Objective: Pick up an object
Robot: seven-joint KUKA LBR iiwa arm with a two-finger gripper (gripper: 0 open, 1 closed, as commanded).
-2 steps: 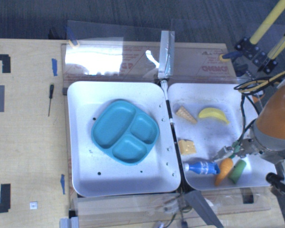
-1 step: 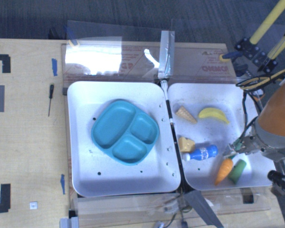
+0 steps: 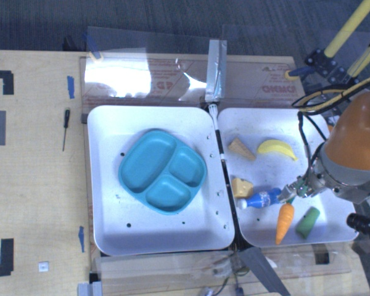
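Observation:
The right bin [image 3: 262, 123] holds several toy items. A yellow banana [image 3: 277, 148] and a tan wedge [image 3: 241, 148] lie toward its back. A yellow-orange chunk [image 3: 241, 187] sits at its left wall, with a small blue bottle [image 3: 262, 199] just right of it. An orange carrot [image 3: 285, 222] and a green pickle-like piece [image 3: 308, 222] lie near the front. My gripper [image 3: 293, 192] is low over the bin, at the right end of the blue bottle and just above the carrot's top. Its tips are small and dark against the clutter.
A blue divided plate [image 3: 163, 171] lies in the left bin [image 3: 102, 184]. A raised ridge [image 3: 221, 159] separates the two bins. Black and yellow cables [image 3: 320, 100] hang over the right bin's back right corner. A clear sheet and cardboard [image 3: 172, 79] stand behind the bins.

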